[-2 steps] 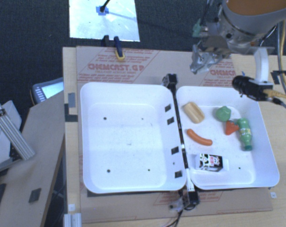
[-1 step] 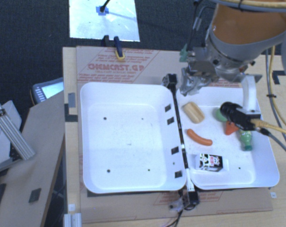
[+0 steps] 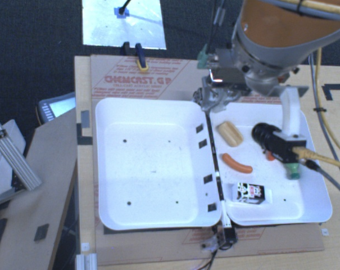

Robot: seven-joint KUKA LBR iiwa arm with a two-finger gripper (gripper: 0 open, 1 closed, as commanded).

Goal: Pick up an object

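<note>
The counter (image 3: 57,207) is pale wood. A brown cardboard sheet (image 3: 158,75) with red print lies on it, fixed at the rear edge by a yellow-and-blue clamp (image 3: 140,58). Two white bins sit on the sheet, with their inner rims touching: the left bin (image 3: 153,162) and the right bin (image 3: 310,201).

The right bin contains three objects near its inner wall:
- a tan block (image 3: 230,133), rearmost;
- an orange sausage (image 3: 237,163), just in front of the block;
- a black-and-white carton (image 3: 249,193), nearest the front rim.

The arm (image 3: 282,32) enters from the upper right. The hand (image 3: 212,99) is over the rear end of the joined rims, apart from all three objects. Whether the hand is open or closed cannot be determined.

Behind the counter, a square metal plate (image 3: 123,16) lies on the dark carpet (image 3: 29,38). An aluminium rail (image 3: 12,156) lies at the left edge.
</note>
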